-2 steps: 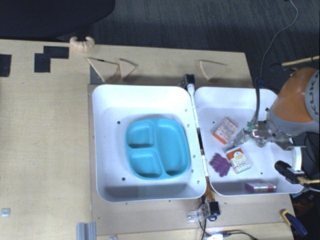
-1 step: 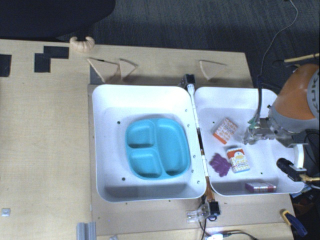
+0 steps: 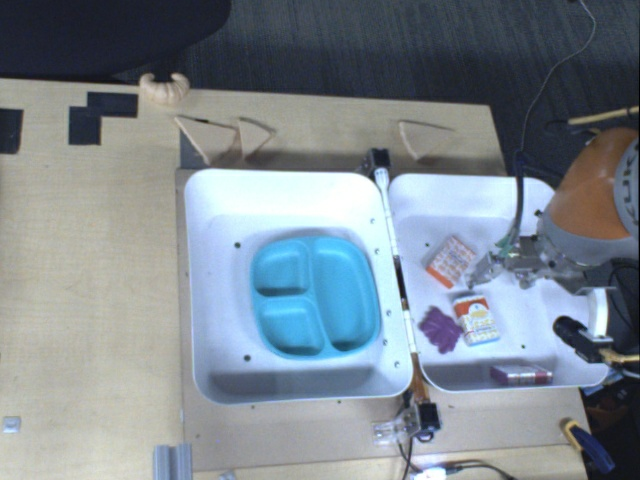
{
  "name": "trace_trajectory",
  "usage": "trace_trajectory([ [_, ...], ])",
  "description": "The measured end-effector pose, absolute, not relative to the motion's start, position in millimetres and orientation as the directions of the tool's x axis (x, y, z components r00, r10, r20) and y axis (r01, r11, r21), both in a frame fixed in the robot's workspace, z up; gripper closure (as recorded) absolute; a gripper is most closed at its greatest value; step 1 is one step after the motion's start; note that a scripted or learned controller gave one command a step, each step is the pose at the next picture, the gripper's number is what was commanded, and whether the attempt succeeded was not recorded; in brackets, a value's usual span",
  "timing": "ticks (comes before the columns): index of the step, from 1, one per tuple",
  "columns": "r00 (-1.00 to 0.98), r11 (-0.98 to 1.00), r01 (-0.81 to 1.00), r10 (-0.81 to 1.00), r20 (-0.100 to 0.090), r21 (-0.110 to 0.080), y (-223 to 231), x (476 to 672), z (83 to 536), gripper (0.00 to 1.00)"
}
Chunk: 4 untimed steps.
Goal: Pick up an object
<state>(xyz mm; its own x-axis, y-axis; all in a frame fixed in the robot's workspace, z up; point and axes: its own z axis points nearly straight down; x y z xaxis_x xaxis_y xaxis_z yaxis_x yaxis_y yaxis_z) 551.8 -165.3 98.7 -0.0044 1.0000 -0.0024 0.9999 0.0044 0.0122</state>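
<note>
White bins (image 3: 215, 268) side by side; you see blue divided tray (image 3: 315, 295) in left one. Right bin: gripper (image 3: 495, 265) low, finger state unclear; orange packet (image 3: 451, 260), red-white box (image 3: 477, 320), purple piece (image 3: 439, 328), pink tube (image 3: 520, 374).

- Two bins (image 3: 300, 193): plain white.
- Divided tray (image 3: 315, 295): light blue.
- Small packet (image 3: 451, 261): orange, with white check pattern.
- Crumpled item (image 3: 439, 328): purple.
- Small box (image 3: 477, 321): red, orange and white.
- Tube (image 3: 520, 374): pink-purple, dark end.
- Desk (image 3: 90, 298): pale wood.
- Arm (image 3: 590, 203): grey, orange band.
</note>
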Motion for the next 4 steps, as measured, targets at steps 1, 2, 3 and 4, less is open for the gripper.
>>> trace_trajectory([
  [1, -0.002, 0.002, 1.000, 1.000, -0.002, 0.010, -146, 489.5, 87, 0.00],
  [2, -0.003, 0.003, 1.000, 1.000, -0.004, 0.020, -146, 493.0, 99, 1.00],
  [3, -0.005, 0.005, 1.000, 1.000, 0.001, 0.006, -84, 495.3, 224, 1.00],
  [4, -0.004, 0.004, 1.000, 1.000, 0.000, 0.003, -85, 494.6, 223, 0.00],
])
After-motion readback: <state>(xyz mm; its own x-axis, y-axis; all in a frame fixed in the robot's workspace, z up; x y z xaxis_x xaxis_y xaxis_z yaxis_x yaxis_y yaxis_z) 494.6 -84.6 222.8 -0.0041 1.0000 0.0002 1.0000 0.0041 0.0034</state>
